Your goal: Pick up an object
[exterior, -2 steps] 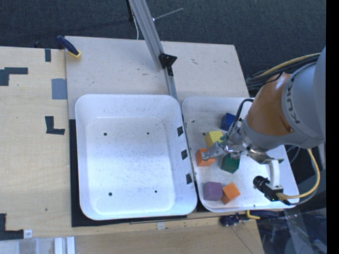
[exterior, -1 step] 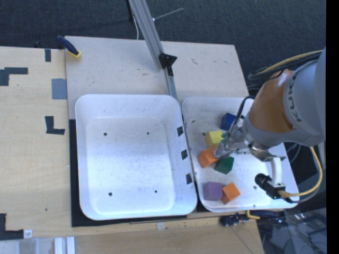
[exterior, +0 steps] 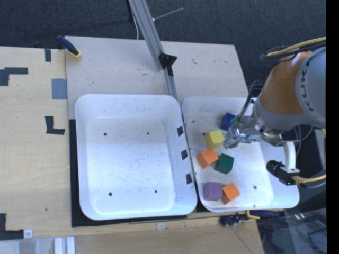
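Orange cube [exterior: 230, 192] low in right bin; gripper [exterior: 231, 141] beside yellow cube [exterior: 215, 138], finger state unclear.

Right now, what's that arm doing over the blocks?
Gripper low in right bin, beside yellow block. Nothing seen held. Green block and orange block crowd close.

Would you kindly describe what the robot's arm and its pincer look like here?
The arm is bulky and rounded, grey with a broad orange band above the wrist and dark lettering on the grey shell. Yellow and black cables run alongside it. The pincer is small, metallic grey.
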